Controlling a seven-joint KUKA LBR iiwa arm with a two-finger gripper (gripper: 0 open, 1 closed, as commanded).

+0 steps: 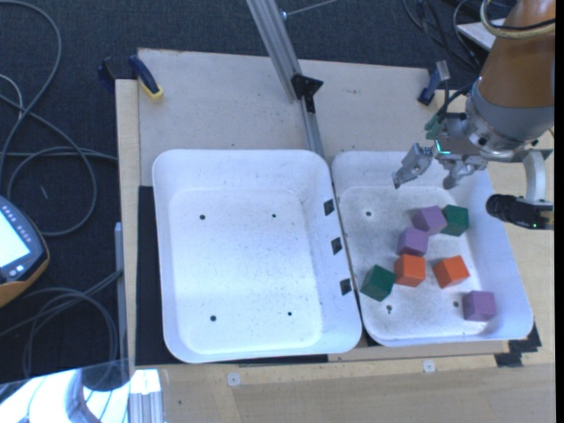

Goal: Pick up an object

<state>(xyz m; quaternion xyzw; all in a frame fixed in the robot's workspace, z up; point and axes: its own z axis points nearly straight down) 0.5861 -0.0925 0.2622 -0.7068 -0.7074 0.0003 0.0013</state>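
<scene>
Grey arm with orange band hangs over the far end of the right shallow white bin (504, 263), two-finger gripper (432, 171) spread wide and holding nothing
Camera view: the gripper's fingers stand apart above the bin's back rim, clear of the blocks; below it lie a purple cube (429, 219) touching a green cube (456, 220), a second purple cube (412, 241), two orange cubes (410, 270) (450, 270), a dark green cube (379, 282) near the left wall and a third purple cube (478, 305) by the front corner; the left shallow white bin (167, 263) sits beside it
</scene>
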